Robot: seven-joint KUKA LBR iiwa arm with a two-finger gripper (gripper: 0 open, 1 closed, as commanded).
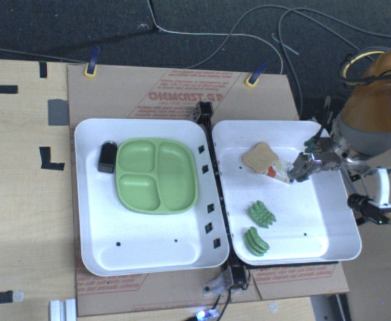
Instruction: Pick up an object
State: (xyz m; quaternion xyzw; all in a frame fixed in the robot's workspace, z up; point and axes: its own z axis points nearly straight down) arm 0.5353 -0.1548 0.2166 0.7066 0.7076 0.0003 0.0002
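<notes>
In the right bin lie a tan, flat piece, a small red and white item just right of it, and two green ridged objects lower down. My gripper reaches in from the right and sits low beside the red and white item, roughly touching its right end. The left bin holds a green divided plate and a small black block at the plate's left.
A black divider with clips runs between the two bins. Cardboard lies under both bins on a wooden bench. Cables trail across the dark floor behind. The arm's orange band stands at the right edge.
</notes>
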